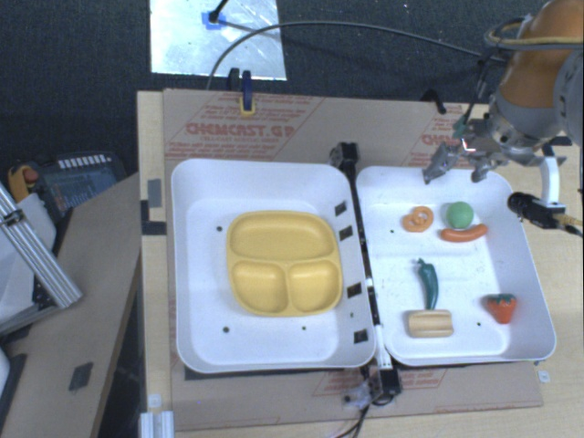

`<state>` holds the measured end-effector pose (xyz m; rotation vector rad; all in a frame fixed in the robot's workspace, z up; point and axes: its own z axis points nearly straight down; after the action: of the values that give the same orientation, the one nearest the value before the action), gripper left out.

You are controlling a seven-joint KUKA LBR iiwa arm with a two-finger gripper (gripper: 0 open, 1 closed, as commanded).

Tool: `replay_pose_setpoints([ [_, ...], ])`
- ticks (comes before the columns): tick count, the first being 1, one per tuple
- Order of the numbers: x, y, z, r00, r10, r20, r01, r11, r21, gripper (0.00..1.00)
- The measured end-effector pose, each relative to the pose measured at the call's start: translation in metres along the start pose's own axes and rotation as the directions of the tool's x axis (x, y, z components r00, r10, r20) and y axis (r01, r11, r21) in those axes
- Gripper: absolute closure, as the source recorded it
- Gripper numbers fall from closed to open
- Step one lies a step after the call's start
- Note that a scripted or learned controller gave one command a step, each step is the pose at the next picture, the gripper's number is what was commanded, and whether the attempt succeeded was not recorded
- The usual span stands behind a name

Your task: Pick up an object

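— Where are you, and what is your pincer doing?

— My gripper [461, 166] hangs over the far edge of the right bin [525, 245], near its far right corner. The fingers are spread apart with nothing between them.

— What could you take?

— Everything loose lies in that right bin. Closest to me, toward the far side, are an orange ring [419, 219], a green ball [460, 214] and an orange sausage [464, 234] just beside the ball, maybe touching it. Midway sits a green pepper [428, 284]; along the near edge, a tan block [429, 323] and a red strawberry [500, 307]. The left bin [196, 245] carries a yellow divided plate [278, 261].

— Which one, and how?

— I judge the pepper or the block best: each lies well apart from its neighbours. I should centre above it, turn my fingers across its narrow width, come straight down, then press together. The ball and sausage crowd each other, so a finger could nudge one away.
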<state>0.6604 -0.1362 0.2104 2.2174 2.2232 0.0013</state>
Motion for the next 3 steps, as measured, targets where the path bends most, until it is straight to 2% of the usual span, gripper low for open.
replay_pose_setpoints([
  [1,0.004,-0.003,0.042,1.0,0.0,0.0,0.0,1.0,0.002,0.0],
  [2,0.002,-0.007,0.104,1.0,0.001,-0.001,-0.001,1.0,0.004,0.0],
  [3,0.003,-0.006,0.126,1.0,0.0,0.0,0.0,1.0,0.001,0.0],
])
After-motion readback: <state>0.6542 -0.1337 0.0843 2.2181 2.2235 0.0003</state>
